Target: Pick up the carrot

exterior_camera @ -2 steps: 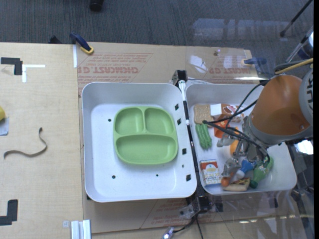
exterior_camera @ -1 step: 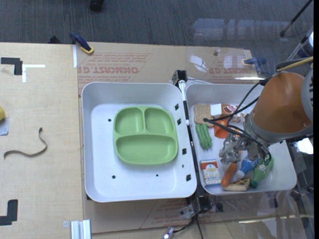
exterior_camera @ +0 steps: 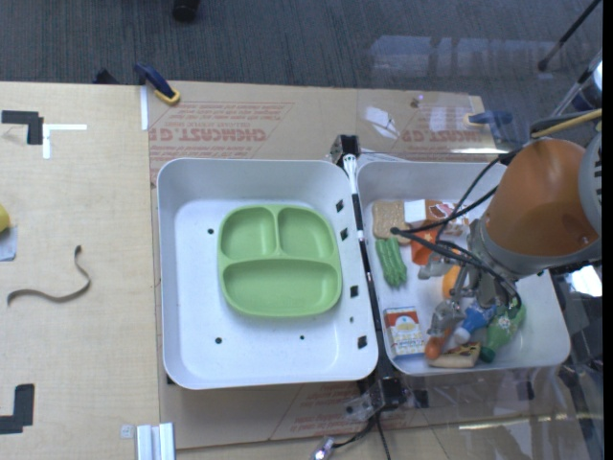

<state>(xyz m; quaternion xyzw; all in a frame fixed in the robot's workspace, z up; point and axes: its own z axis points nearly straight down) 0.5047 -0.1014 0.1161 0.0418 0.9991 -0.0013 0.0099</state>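
Grey carpet runs across the top of the view; below it a pale wooden table [exterior_camera: 77, 353] carries a sheet of printed cardboard [exterior_camera: 249, 127] under two shallow white bins set side by side. Left bin [exterior_camera: 177, 286]: a green divided plate [exterior_camera: 281, 262] with three compartments sits near its centre, nothing on it. Right bin [exterior_camera: 546, 338]: crowded with small items. A green bean-pod piece [exterior_camera: 392, 261] lies along the bin's 9 o'clock side, a tan cracker-like slab [exterior_camera: 387, 218] toward 11 o'clock, a small red-and-white carton [exterior_camera: 405, 332] toward 7 o'clock. The carrot [exterior_camera: 427, 248] appears as an orange shape just at 3 o'clock of the bean pod, partly crossed by black cables; its full outline cannot be made out. A second orange piece [exterior_camera: 451, 278] lies near the bin's middle, and what it is cannot be told. The arm [exterior_camera: 536, 204], orange band prominent, enters from 3 o'clock and bends down over the bin. The hand [exterior_camera: 466, 300] hangs low over the clutter at about 5 o'clock of the carrot, close to blue, green and brown items [exterior_camera: 479, 338] along the bin's 6 o'clock edge. Whether the hand is released or clenched cannot be told; cables and clutter hide it. On the table at far 9 o'clock lie a curled brown cord [exterior_camera: 53, 290] and black tape marks [exterior_camera: 24, 123]; a blue-and-yellow clamp [exterior_camera: 156, 81] sits at the cardboard's 11 o'clock corner.
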